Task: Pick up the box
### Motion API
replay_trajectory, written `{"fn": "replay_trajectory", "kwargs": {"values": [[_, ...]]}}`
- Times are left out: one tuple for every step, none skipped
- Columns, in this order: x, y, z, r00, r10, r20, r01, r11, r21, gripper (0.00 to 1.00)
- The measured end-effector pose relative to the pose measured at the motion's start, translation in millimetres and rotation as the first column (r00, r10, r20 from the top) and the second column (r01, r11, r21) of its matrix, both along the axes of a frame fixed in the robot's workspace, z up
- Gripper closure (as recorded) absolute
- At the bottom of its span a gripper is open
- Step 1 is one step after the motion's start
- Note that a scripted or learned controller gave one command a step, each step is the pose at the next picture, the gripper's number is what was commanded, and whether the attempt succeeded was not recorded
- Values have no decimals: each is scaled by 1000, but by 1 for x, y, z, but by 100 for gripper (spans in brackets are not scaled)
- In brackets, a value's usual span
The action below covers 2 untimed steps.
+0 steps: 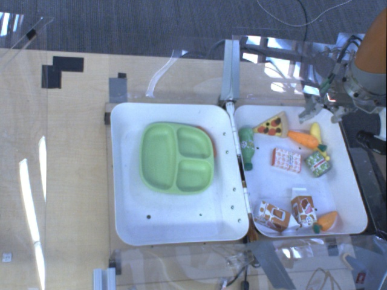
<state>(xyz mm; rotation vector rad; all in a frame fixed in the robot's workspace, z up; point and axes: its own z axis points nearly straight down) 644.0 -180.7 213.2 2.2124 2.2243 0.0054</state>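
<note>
The small flat box with red and white print [286, 160] lies in the middle of the right shallow white bin [351, 180], flat on the floor of the bin, and nothing holds it. Just right of it is a crumpled green and yellow packet [318, 164]. Above it lie an orange toy carrot [302, 139] and a yellow toy banana [315, 132], close together, and to the upper left is a toy pizza slice [271, 125]. A green bottle [247, 147] lies along the left wall of this bin. Near the front wall are two small brown and white cartons [273, 215] [303, 209] and one orange toy piece [327, 222].

The two-finger gripper [319, 104] hangs over the far right corner of this bin, well apart from the box. Its fingers are dark and thin against the metal frame, and I cannot tell if they are wide or narrow. The grey arm with orange band [370, 59] enters from the upper right.

The left shallow white bin [127, 210] holds a light green plastic tray with three compartments [177, 157].

Both bins rest on a pale wooden bench [54, 162]. Behind it is dark grey carpet floor [151, 17] with a thin cable [290, 5] on it.
</note>
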Motion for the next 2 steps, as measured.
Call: {"fn": "replay_trajectory", "kwargs": {"values": [[-40,26,-112,979,204,10,-204,979,-5,0],[-37,28,-99,979,205,21,-205,979,-3,100]]}}
